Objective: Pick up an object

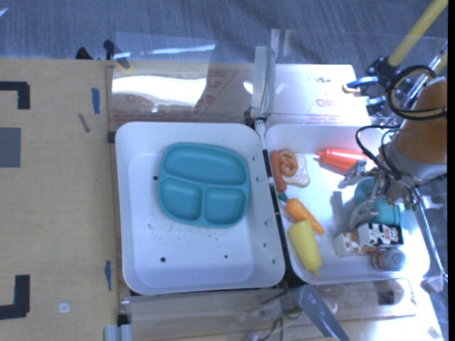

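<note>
Two white bins are seen side by side. The left bin (135, 247) holds a teal divided plate (204, 184), set toward its far half, with bare floor left open toward the near rim.

The right bin (320, 272) is crowded. A yellow corn cob (305, 245) lies with its long axis running from far-left to near-right, just beside the dividing wall. An orange carrot (303, 214) is laid just beyond it, on a similar slant, its tip toward the right. A pretzel on a pale slice (289, 166) sits near the far-left corner, and a red bottle-like toy (338, 158) lies with its long axis roughly left to right along the far side. A small cow-patterned carton (381, 234) lies near the right wall, a brown-and-white piece (346, 244) touching it on the left.

The arm is reached in from the right, wrist bent downward, and the gripper (371, 206) is lowered over a teal object (386, 211) just beyond the carton. Whether the gripper is parted or closed cannot be told.
</note>
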